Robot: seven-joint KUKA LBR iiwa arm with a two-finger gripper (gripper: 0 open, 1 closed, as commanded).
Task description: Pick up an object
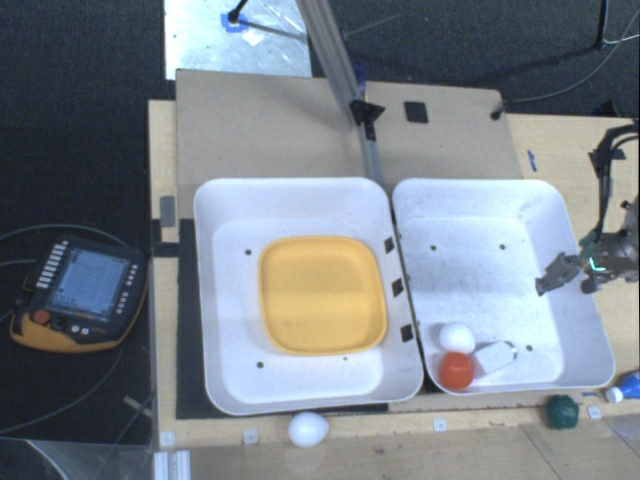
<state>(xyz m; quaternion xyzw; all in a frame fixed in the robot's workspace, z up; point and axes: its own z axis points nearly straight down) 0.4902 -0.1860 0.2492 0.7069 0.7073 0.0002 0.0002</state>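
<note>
The right bin [500, 213] holds a white ball [456, 336] and a red ball [457, 370] touching each other in its front left corner. A pale, partly clear item [497, 354] lies just right of them. In the left bin [225, 298] lies a square yellow plate [322, 294]. My gripper [562, 272] reaches in over the right bin's right wall, dark and small, well right of and behind the balls, with nothing seen in it.
On the bench in front of the bins lie a white egg-shaped object [308, 428], a dark green ball [561, 411] and a blue item [628, 388]. A metal pole [338, 63] slants in at the back. A teach pendant [78, 293] rests far left.
</note>
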